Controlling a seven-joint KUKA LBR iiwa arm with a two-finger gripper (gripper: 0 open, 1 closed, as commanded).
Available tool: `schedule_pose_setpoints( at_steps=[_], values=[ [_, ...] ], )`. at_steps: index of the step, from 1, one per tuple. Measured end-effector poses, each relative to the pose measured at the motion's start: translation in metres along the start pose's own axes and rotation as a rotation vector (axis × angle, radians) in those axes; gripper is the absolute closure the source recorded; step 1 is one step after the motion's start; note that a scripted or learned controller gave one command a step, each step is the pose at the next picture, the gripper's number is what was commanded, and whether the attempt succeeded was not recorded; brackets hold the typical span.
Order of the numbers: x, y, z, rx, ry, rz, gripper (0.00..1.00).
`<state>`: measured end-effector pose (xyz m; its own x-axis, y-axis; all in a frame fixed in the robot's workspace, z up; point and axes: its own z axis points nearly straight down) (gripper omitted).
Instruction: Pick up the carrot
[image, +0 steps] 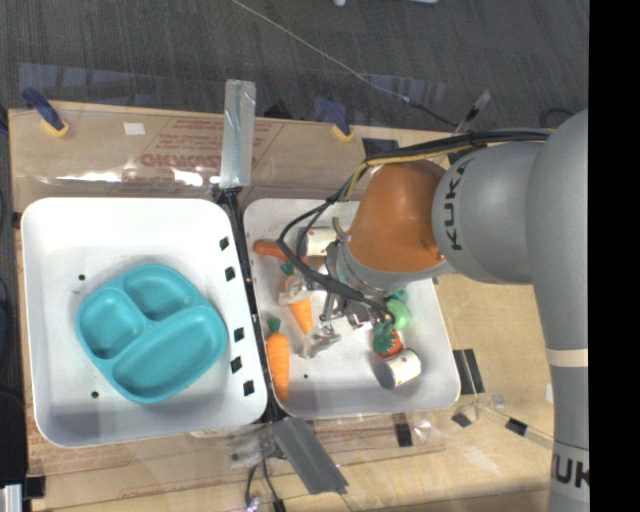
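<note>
A grey KUKA arm (520, 220) w/ an orange band reaches in from the right over the right-hand bin (440, 385), one of two shallow white bins on the table (480, 300). The pincer (325, 335) hangs low in the middle of that bin, amid cables and metal parts; whether it is apart or together can't be told from this angle, and nothing is seen clamped in it.

The carrot (279, 362) lies at the bin's left wall, near the front corner, green tip pointing away from the viewer, just left of the pincer and apart from it. Other toy food sits close by: a smaller orange piece (301, 315) right next to the pincer, an orange-red item (268, 248) toward the back, a green piece (400, 312), a red-and-green piece (388, 343) and a white cup (397, 369) on its side. The left bin (60, 240) holds a teal divided plate (150, 332).

Judged from this, the job is at approach stage; carrot not yet grasped. Next move prob. calls for a short shift toward the left wall, lining up across the carrot's width, w/ care not to hit the wall or grab the smaller orange piece instead.
</note>
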<state>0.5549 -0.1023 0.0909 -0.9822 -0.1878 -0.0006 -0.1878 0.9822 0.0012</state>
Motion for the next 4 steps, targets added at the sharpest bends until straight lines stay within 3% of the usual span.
schedule_pose_setpoints(
  at_steps=[1,2,3,4],
  values=[
    [-0.002,0.001,-0.011,0.002,-0.003,-0.009,1.00],
    [-0.002,0.002,-0.011,0.001,-0.002,-0.009,0.00],
    [-0.004,0.003,-0.021,0.002,-0.005,-0.018,1.00],
    [0.040,0.069,-0.103,0.002,-0.005,-0.140,1.00]
  ],
)
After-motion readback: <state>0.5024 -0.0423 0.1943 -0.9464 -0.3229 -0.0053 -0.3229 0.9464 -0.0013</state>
